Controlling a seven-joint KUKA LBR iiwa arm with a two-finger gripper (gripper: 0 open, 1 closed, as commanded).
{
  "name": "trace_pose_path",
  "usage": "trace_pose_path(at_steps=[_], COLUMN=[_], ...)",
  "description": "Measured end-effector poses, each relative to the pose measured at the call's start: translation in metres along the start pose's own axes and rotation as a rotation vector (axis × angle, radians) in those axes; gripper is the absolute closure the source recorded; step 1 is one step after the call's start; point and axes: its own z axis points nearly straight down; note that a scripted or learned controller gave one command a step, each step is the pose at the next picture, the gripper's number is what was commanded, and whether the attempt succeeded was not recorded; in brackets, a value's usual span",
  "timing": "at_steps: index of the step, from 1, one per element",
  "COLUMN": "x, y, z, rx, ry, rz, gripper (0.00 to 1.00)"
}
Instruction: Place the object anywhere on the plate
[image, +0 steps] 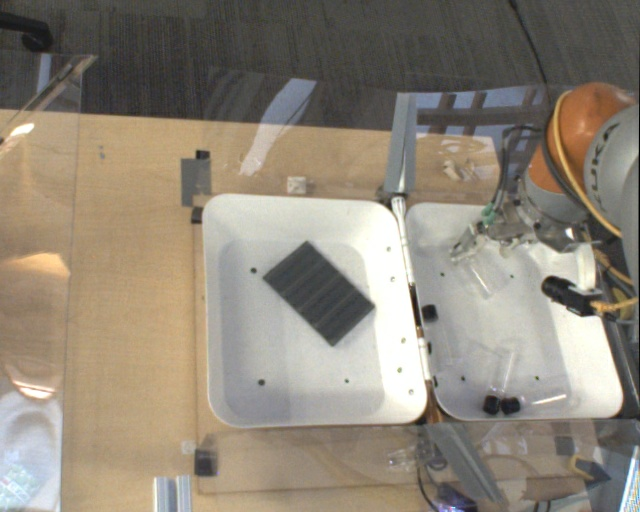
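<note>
A dark grey ribbed plate (318, 292) lies flat and turned at an angle in the middle of the left bin (230, 400). My gripper (478, 240) hangs over the upper left part of the right bin (590, 400), at the end of the grey arm with its orange band (585, 120). Just below the gripper lies a clear, glassy piece (487, 278). A second clear piece (503, 366) rests lower in the same bin. Two small black objects (500, 405) sit near that bin's front wall. I see nothing held in the gripper.
A small black item (428, 312) sits at the right bin's left wall, by the divide between the bins. A grey metal post (400, 140) rises behind the bins. Small fixtures (197, 180) stand on the wooden bench beside the left bin.
</note>
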Motion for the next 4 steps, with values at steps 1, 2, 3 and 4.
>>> trace_pose_path(at_steps=[1, 2, 3, 4], x=[0.0, -0.042, -0.04, -0.057], y=[0.003, 0.012, 0.015, 0.018], z=[-0.013, 0.024, 0.012, 0.032], rx=[-0.008, 0.001, -0.004, -0.004], ry=[-0.003, 0.001, -0.002, 0.0], rz=[-0.005, -0.12, -0.125, -0.068], gripper=[1.0, 1.0, 1.0, 1.0])
